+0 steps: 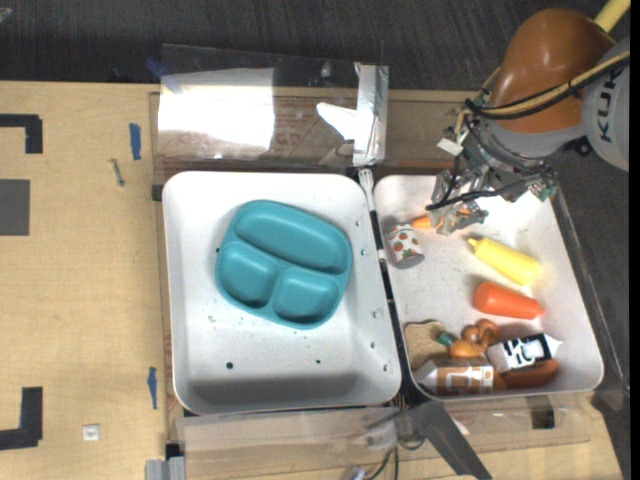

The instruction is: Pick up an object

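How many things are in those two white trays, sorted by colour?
Teal: 1, divided plate
Yellow: 1, bottle
Orange: 1, carrot-like piece
White with red: 1, small cup
Brown, dark mixed pile at the near edge: cannot separate, counted as 1
Total: 5

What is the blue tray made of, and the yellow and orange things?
The blue divided tray looks like matte moulded plastic: even colour, rounded compartments, little shine. The yellow piece and the orange piece look like smooth plastic toy food, slightly glossy, though rubber is possible.
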`<state>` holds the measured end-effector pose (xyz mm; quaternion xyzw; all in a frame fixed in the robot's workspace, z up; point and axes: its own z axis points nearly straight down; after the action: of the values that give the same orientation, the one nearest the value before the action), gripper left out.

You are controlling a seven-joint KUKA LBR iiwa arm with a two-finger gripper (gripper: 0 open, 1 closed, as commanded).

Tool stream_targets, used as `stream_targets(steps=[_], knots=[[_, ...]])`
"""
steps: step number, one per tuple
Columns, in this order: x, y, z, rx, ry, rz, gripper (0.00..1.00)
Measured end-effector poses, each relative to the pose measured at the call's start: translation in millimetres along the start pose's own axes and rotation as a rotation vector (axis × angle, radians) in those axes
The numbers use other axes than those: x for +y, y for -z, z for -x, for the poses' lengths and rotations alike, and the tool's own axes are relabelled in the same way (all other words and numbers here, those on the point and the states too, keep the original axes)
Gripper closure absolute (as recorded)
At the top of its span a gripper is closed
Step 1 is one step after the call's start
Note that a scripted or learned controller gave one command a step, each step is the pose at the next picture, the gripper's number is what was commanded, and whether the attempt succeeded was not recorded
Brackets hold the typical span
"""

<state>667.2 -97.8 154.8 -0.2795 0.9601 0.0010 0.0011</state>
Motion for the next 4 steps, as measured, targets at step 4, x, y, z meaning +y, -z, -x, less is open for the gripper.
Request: stream_targets(steps=[4], knots=[[-5.8,106.1,1.3,-0.020,0.034,-0.014,1.00]])
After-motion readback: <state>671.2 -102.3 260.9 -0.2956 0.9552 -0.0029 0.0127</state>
